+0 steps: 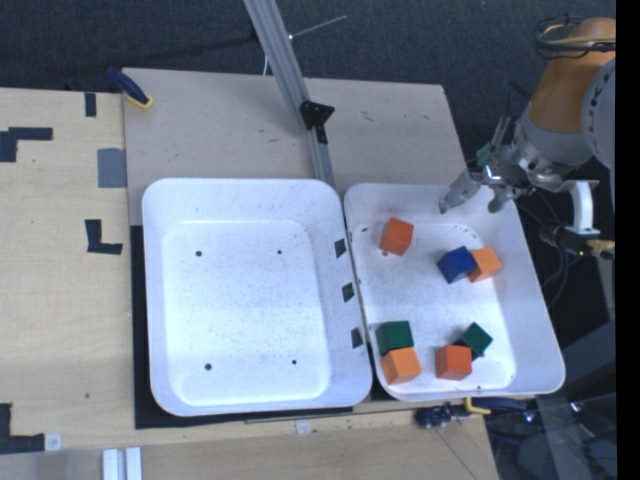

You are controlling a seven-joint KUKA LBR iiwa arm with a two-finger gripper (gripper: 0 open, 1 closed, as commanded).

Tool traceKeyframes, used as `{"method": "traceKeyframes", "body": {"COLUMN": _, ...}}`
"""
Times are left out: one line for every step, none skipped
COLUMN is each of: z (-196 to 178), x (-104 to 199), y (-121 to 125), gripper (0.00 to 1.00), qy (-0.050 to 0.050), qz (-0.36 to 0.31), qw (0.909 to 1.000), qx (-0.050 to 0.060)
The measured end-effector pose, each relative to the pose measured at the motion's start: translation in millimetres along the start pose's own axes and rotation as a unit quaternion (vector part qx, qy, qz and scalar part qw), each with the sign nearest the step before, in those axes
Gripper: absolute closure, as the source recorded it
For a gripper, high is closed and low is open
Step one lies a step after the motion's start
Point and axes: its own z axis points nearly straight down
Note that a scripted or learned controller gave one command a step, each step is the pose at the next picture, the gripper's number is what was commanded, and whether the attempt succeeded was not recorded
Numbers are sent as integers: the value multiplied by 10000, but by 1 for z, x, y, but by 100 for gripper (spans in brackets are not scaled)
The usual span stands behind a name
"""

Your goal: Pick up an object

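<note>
We see seven blocks (396, 237) in the right bin (530, 268); the left bin (240, 293) sits beside it on the tabletop (220, 128).

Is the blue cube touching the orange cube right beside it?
Touching. The camera view shows the blue cube and the orange cube pressed side to side with no white bin floor between them.

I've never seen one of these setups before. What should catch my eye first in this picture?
Probably the bright blocks scattered in the right bin: an orange block near its upper left, a blue block touching another orange one, and green and orange ones along the near edge. Next, the end effector hangs over that bin's far right corner with open fingers, holding nothing. The left bin sits beside it.
</note>
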Motion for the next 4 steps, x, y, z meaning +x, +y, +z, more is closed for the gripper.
{"method": "traceKeyframes", "body": {"z": 58, "x": -8, "y": -5, "gripper": 0, "qy": -2, "qz": 3, "qw": 10000, "qx": 4}}
{"method": "traceKeyframes", "body": {"z": 43, "x": -8, "y": -3, "gripper": 100, "qy": -7, "qz": -8, "qw": 10000, "qx": -24}}
{"method": "traceKeyframes", "body": {"z": 1, "x": -5, "y": -3, "gripper": 100, "qy": -5, "qz": 0, "qw": 10000, "qx": -51}}
{"method": "traceKeyframes", "body": {"z": -48, "x": 5, "y": -1, "gripper": 100, "qy": -7, "qz": -6, "qw": 10000, "qx": -58}}
